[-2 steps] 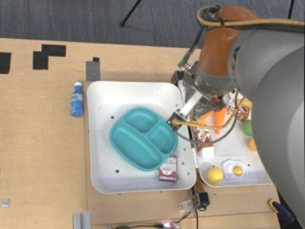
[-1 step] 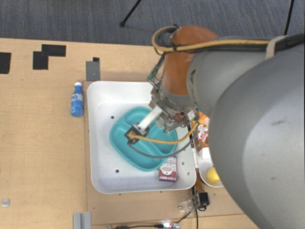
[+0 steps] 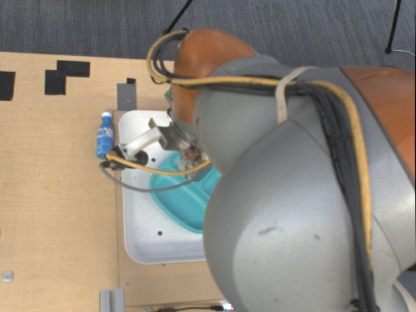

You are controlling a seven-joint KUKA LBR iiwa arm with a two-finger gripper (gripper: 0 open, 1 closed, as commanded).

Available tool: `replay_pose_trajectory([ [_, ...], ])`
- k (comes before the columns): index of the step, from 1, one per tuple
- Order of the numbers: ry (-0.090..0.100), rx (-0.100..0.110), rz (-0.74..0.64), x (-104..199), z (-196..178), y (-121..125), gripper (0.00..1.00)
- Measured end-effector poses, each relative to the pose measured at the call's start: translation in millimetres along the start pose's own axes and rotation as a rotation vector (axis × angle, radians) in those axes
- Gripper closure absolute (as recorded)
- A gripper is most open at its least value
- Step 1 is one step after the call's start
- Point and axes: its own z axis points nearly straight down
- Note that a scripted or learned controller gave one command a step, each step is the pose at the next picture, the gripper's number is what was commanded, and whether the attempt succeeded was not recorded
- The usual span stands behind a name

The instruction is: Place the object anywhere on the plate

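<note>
The large grey robot arm [image 3: 299,207] with its orange band fills the right side of the camera view and reaches leftward over the light wooden tabletop [image 3: 58,207]. Below it sits a shallow white plastic bin [image 3: 140,239], and inside the bin lies a turquoise plastic plate [image 3: 185,203], partly covered by the arm. A yellow and grey cable loop [image 3: 140,171] hangs from the wrist across the bin's left half. The hand [image 3: 185,158] hangs over the upper edge of the plate, near the bin's back wall; a white bracket-like part [image 3: 142,142] projects from the wrist to the left. The wrist hides the fingertips, so it cannot be determined whether the hand is open, closed, or gripping anything. A small blue plastic bottle with a white cap [image 3: 104,135] lies just outside the bin's upper left corner, touching or nearly touching the rim, well apart from the plate. It is the only loose item visible and is judged to be the task's object, though this is not certain. Such a bottle probably handles as light and stiff, with a smooth, rounded, slippery body that can roll. The recommended grasp is across the body at mid-length, fingers square to the long axis.
</note>
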Motion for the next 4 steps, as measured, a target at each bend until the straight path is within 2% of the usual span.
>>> replay_pose_trajectory([
  [1,0.0,0.0,0.162,11,106,13,1.0],
  [2,0.003,0.003,0.256,70,120,33,1.0],
  [3,0.004,-0.001,0.208,74,-24,37,1.0],
  [4,0.002,-0.001,0.207,74,-33,37,1.0],
])
